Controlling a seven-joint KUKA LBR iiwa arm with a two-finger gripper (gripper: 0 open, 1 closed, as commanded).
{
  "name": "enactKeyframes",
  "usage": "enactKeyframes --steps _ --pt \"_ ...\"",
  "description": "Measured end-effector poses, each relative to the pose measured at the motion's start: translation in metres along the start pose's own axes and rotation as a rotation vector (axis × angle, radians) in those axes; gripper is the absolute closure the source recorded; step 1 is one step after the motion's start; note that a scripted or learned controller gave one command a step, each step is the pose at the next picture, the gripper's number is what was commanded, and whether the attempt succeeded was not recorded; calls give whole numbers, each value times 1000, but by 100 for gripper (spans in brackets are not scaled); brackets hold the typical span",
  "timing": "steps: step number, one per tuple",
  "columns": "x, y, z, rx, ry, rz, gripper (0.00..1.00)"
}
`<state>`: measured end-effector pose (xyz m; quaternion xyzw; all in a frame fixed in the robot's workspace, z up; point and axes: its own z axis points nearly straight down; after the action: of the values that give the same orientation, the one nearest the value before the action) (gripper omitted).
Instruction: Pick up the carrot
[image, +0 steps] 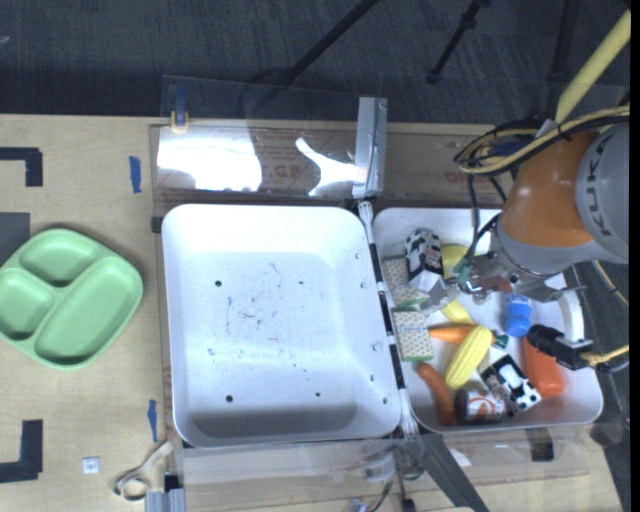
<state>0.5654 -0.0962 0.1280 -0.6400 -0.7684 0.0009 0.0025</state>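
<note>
The approach step is judged to be in hand, with nothing lifted yet. The grey arm with its orange band (545, 205) is seen reaching in over the right-hand shallow white bin (590, 405), and the two-finger gripper (478, 280) is placed low among the clutter near the bin's middle; whether it is wide, narrow or holding anything cannot be told. The small orange tapered carrot (449, 333) lies just below the gripper, touching the upper end of a yellow plastic corn cob (468, 357) and beside a speckled square packet (414, 343). A short descent centred on the carrot is called for next, with the corn kept clear.
</note>
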Motion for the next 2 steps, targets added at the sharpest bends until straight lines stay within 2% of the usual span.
enactKeyframes --steps 1,2 --pt "6 -19 35 -24 -5 -102 0" --pt "-64 11 3 -3 -2 -43 0"
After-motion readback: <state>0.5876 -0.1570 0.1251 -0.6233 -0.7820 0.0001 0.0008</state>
